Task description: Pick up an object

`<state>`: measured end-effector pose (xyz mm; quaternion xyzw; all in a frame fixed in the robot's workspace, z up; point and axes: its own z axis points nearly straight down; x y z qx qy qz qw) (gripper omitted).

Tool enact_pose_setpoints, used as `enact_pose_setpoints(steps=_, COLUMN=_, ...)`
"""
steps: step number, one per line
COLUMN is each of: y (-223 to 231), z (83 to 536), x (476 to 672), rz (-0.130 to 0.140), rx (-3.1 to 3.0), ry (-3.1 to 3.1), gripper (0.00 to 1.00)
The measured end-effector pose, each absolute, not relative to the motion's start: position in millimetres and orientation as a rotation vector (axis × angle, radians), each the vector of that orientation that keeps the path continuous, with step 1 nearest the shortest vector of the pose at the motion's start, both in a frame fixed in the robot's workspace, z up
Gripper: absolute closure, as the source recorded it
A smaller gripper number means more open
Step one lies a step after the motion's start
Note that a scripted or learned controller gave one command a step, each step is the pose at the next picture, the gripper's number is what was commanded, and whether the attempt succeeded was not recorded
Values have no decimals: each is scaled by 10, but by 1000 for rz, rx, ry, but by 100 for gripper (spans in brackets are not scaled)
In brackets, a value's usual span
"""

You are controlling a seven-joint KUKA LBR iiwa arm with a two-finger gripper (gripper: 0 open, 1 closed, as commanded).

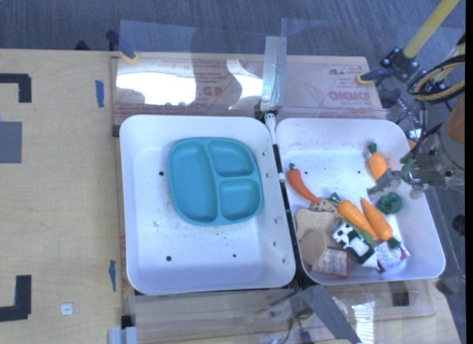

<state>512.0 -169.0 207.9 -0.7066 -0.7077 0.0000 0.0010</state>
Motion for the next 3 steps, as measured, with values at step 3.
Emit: enact_pose_setpoints(steps=3, y=-1336, z=2385, x=5404, rz=-11, rx=-1852, ry=-2556, gripper=0)
